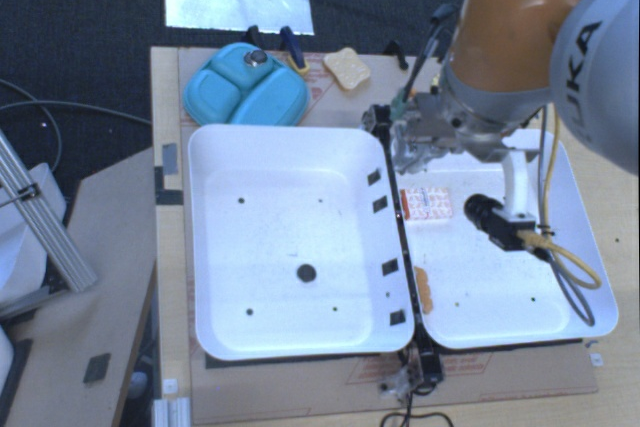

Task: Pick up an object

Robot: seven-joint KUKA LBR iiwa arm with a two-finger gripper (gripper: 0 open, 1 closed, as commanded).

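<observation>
While my gripper (415, 150) hangs over the right bin (560, 315), its state beyond my telling, nothing looks lifted: the red-and-white packet (427, 204) lies on the floor just below it.

Glossy white plastic bins (290, 165); smooth blue plastic tray (245, 87); matt wood bench (170, 245).

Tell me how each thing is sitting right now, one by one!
Small box: lying flat in the right bin, near the divider.
Dark round piece: lying flat on the left bin floor.
Orange piece: lying along the right bin's left wall.
Blue tray: resting on the bench behind the bins.
Sponge: lying behind the bins.
End effector: over the right bin's back left corner.
</observation>
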